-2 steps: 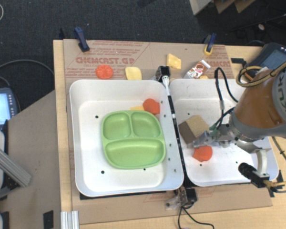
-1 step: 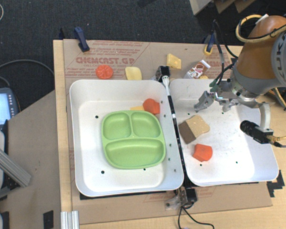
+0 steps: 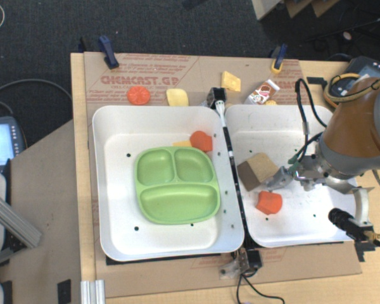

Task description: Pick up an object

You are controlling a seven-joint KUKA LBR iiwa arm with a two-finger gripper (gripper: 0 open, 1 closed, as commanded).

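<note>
Hand (image 3: 280, 180) low in right bin (image 3: 316, 233); grip state unclear. Brown block (image 3: 257, 169) just left, orange piece (image 3: 270, 202) just below.

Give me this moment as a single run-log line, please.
gripper: right bin, beside brown block, above orange object | grasp: none visible | left bin: green tray

Robotics lab: clamped bench (image 3: 177, 71), bins (image 3: 111, 170), loose cables (image 3: 25, 87).

red "CHEMCAST GP" print, cardboard sheet (image 3: 177, 75)
</note>
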